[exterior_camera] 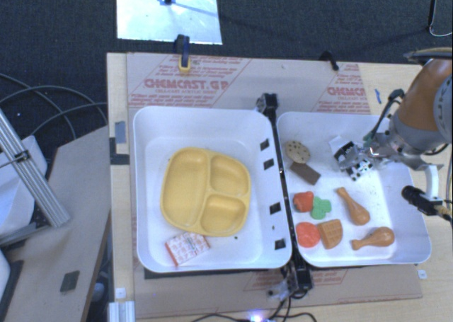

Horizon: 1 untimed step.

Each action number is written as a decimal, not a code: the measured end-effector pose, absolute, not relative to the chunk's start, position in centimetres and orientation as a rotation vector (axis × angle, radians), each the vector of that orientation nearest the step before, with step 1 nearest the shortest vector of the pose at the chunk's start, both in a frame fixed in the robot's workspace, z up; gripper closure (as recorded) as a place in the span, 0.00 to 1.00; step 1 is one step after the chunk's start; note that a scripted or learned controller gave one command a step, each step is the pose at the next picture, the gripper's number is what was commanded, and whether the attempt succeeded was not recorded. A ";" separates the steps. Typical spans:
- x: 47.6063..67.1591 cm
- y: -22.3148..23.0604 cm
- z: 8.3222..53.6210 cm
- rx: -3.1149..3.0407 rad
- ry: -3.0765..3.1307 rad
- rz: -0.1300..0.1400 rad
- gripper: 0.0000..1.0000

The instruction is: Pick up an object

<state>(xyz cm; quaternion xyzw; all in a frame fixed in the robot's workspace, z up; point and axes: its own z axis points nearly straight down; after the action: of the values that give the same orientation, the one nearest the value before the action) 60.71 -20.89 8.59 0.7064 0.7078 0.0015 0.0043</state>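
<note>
Overhead, slanted view of the tabletop (233, 76) with two white bins side by side. Left bin (148, 172): a yellow divided tray (205, 191) lies flat near its middle, and a small red-and-white packet (187, 247) sits just beside the tray's near edge, close to the bin's front wall. Right bin (414, 243): a tan perforated disc on a dark handle (299, 158) lies toward the back left; a red piece (304, 201) and a green piece (321, 208) touch each other mid-bin; in front of them an orange-red round piece (307, 234) lies just beside an orange waffle-textured block (330, 233). Two drumstick-shaped toys: one (352, 206) lying at a slant right of the green piece, the other (374, 239) nearer the front right corner. Arm enters from the right, orange band visible above the wrist. The gripper (352, 159) sits low over the back part of the right bin, beside the slanted drumstick but apart from it. The jaws are a dark-and-white cluster at this size; cannot tell their opening, nor whether anything lies between them.
</note>
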 end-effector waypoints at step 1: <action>48.1 -18.9 8.4 2.231 2.225 -0.004 0.00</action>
<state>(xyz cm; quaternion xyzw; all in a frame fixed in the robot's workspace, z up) 48.08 -18.95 8.38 0.7081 0.7061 -0.0014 -0.0045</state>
